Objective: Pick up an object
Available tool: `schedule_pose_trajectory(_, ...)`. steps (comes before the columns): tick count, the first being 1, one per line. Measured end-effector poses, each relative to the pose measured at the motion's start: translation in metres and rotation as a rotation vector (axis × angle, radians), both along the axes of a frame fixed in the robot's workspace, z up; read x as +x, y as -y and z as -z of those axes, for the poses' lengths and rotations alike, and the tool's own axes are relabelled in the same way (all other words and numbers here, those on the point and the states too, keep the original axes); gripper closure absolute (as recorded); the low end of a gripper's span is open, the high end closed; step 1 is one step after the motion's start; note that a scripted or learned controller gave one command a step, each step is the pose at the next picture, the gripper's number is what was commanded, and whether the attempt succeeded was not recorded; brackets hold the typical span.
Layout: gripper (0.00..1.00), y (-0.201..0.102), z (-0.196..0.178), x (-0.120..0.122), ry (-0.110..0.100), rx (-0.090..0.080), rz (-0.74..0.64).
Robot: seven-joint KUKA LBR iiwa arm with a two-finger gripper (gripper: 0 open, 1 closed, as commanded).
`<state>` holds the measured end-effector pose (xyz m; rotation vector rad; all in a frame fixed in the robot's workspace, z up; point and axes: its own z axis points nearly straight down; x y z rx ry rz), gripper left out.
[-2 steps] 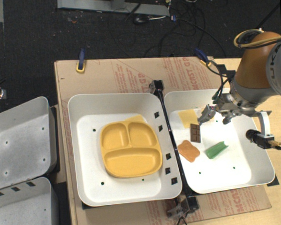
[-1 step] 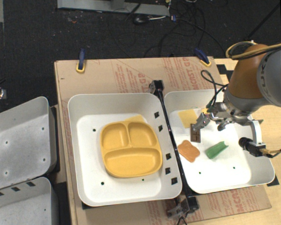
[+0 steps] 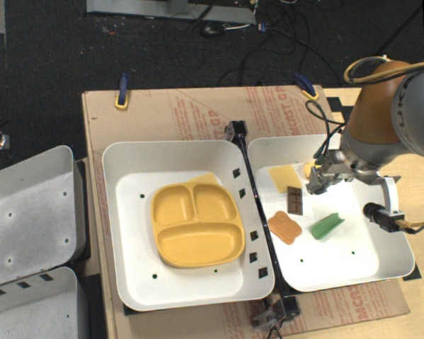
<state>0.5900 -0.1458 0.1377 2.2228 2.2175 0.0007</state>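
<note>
Cardboard-topped bench [image 3: 195,116] bore two white bins. Right bin [image 3: 359,264] held a pale yellow slab [image 3: 283,176], brown block [image 3: 294,200], orange piece [image 3: 285,227], green block [image 3: 327,225]. Gripper [image 3: 318,184] hovered near the slab; grip state undeterminable.
</note>
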Motion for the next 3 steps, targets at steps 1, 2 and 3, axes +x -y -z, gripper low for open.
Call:
schedule_pose_trajectory(1,1.0,-0.01,-0.056,0.002,0.003,0.0,-0.005)
schedule_pose_trajectory(2,1.0,-0.006,-0.119,0.001,0.004,-0.001,-0.005)
schedule_pose_trajectory(3,1.0,-0.006,-0.154,0.002,0.003,-0.001,-0.005)
